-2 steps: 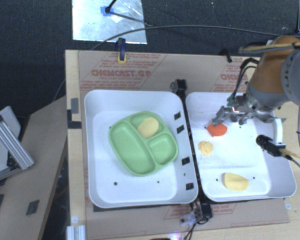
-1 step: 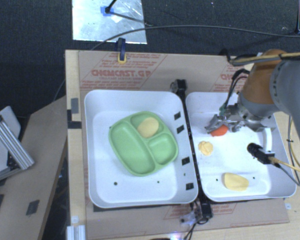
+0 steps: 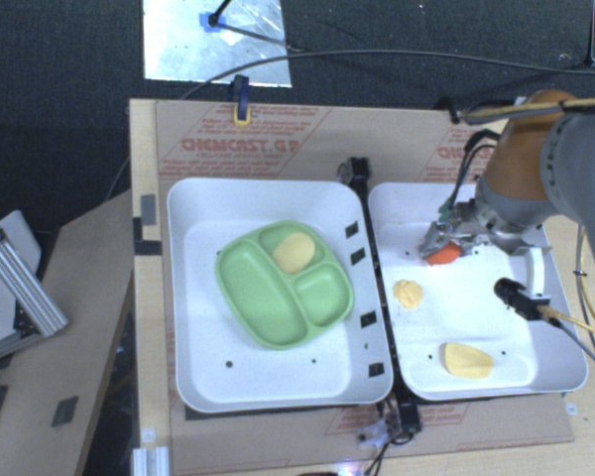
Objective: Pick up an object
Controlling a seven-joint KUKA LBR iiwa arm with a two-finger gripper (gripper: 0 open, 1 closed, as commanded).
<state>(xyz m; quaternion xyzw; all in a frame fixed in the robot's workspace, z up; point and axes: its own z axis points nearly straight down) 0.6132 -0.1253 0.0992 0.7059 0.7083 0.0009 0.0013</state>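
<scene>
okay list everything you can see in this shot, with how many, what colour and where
white bins: two, white, side by side on the bench
divided plate: one, green, left bin
yellow food piece: one, pale yellow, in the plate's upper compartment
small yellow piece: one, yellow, right bin near its left wall
yellow wedge: one, yellow, right bin's lower part
orange-red object: one, right bin, at the gripper
clamp: one, blue and yellow, board's top edge
gripper: one, grey, over right bin
</scene>
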